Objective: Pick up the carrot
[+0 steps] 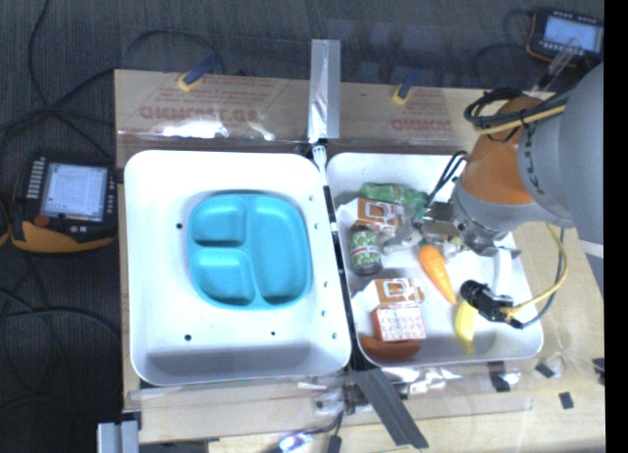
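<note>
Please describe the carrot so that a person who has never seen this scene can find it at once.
Look at the right white bin, the one the grey arm reaches over. The carrot lies near its middle, just below the end effector, with a yellow banana to its lower right. It is the only plain orange, tapered piece; the things to its left are printed boxes and a can.

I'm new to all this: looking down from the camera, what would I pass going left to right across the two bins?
Blue divided tray → green can → carrot → yellow banana → grey arm with its orange band.
</note>
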